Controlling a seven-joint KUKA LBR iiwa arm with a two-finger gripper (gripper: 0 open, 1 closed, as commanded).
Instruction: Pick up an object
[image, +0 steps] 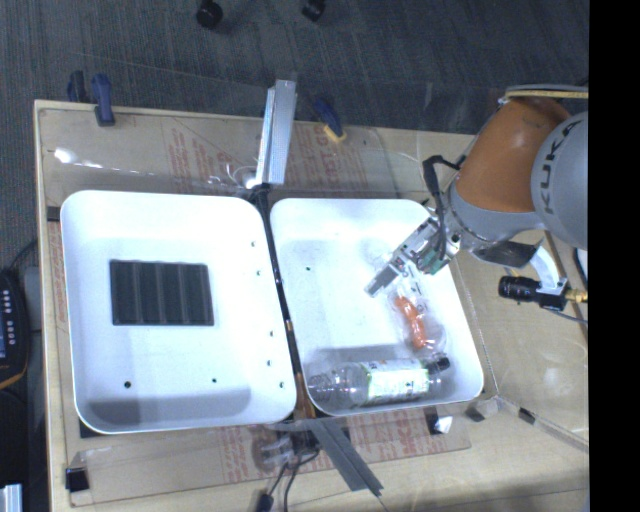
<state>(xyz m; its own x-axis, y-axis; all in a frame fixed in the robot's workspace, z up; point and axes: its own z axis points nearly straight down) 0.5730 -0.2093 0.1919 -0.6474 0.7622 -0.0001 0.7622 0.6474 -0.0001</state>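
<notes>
In the right bin (330, 230) lie an orange object in clear wrapping (415, 318) near the right wall and a clear plastic bottle with a green-white label and black cap (380, 382) along the front wall. My gripper (385, 278) reaches in from the right and hangs just above and left of the orange object. Its fingers point down-left, and nothing shows between them.
The left bin (90, 380) holds a dark ribbed rectangular pad (161, 293). A metal bar (277, 130) stands behind the seam between the bins. Blue clamps (100, 95) grip the bench's back edge. A black cable fitting (530, 291) sits right of the bins.
</notes>
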